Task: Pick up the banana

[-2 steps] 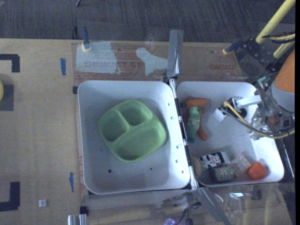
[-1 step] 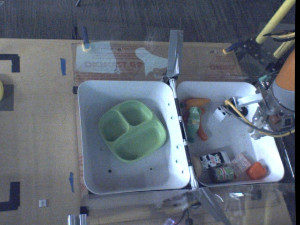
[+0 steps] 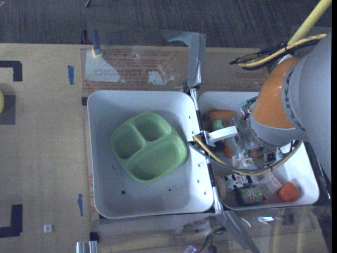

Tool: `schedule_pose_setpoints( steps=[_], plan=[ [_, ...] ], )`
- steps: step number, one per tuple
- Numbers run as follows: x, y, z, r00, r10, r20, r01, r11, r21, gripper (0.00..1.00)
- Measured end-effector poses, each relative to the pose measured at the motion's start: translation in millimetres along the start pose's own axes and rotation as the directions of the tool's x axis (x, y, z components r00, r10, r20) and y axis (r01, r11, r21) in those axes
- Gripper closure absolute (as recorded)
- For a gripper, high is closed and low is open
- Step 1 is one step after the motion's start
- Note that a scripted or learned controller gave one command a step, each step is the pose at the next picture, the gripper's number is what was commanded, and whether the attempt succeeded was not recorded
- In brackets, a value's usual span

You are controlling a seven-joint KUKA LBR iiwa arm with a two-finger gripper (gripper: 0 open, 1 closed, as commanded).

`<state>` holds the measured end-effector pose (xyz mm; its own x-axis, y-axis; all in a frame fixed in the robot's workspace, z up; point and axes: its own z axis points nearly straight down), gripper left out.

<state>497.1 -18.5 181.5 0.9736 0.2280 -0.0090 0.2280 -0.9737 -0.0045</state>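
My gripper (image 3: 243, 159) hangs low over the middle of the right bin (image 3: 310, 194), under the grey wrist and orange band. The wrist and its yellow cable loop hide the bin's centre and whatever lies beneath. Around the arm lie an orange carrot-like piece (image 3: 222, 115), a small green item (image 3: 217, 124), a black-and-white carton (image 3: 237, 181), a dark can (image 3: 250, 195), a pale packet (image 3: 270, 183) and an orange-red fruit (image 3: 288, 191).
The left bin (image 3: 100, 194) holds a green divided plate (image 3: 149, 146), slightly tilted in plan. A metal bracket (image 3: 194, 62) stands behind the seam between the bins. A yellow object (image 3: 1, 102) sits at the bench's far left edge.
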Motion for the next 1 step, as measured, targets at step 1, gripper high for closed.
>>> schedule_pose_setpoints(
  steps=[1],
  plan=[
    [2.5,-92.8,0.3,1.0,0.012,-0.001,-0.012,1.0,-0.002,1.0]
  ],
)
